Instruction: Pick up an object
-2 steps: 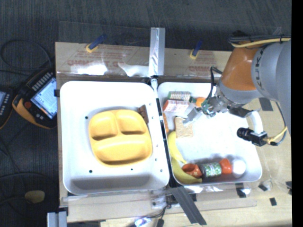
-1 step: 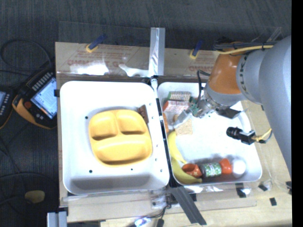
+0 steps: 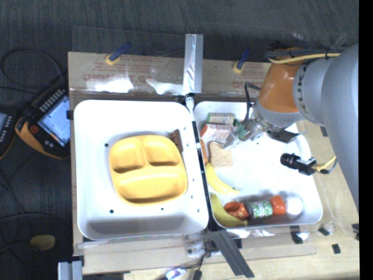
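My end effector [image 3: 243, 128] hangs over the right white bin [image 3: 312, 206]; whether it is released or clenched I cannot tell. Below it lies a tan slice of toast [image 3: 220, 155]: light, stiff, probably crumbly. I'd pinch its edges gently.

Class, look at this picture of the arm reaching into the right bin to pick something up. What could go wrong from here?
1. The gripper sits over tightly packed items, a small box and a slice of bread; it may catch two things or none.
2. The bananas and bottle lie against the bin wall, hard to grasp.
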`<state>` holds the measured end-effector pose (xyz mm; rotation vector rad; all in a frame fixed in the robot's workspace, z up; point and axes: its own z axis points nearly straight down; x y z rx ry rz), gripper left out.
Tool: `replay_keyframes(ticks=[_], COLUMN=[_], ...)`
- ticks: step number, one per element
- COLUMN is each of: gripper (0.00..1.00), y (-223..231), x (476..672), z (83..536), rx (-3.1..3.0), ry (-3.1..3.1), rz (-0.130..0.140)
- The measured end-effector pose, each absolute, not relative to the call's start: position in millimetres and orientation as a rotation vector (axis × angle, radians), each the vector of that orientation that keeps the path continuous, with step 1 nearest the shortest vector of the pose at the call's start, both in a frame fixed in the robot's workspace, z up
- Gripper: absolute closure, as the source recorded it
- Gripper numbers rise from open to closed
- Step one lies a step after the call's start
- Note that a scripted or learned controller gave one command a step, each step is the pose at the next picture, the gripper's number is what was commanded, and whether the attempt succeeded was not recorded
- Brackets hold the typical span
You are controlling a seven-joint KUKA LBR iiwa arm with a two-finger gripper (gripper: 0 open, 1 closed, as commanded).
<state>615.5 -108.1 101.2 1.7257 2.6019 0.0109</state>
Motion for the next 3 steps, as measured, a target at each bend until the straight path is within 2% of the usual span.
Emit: replay_keyframes(ticks=[1, 2, 3], gripper=[0.0, 0.0, 0.0], y=[-108.0, -77.5, -160.4], x=[614.2, 653.5, 667.6], z=[99.1, 181.1, 158.4], rx=[1.728, 2.347, 2.271], ry=[2.605, 2.088, 2.171], rz=[0.008, -0.01, -0.01])
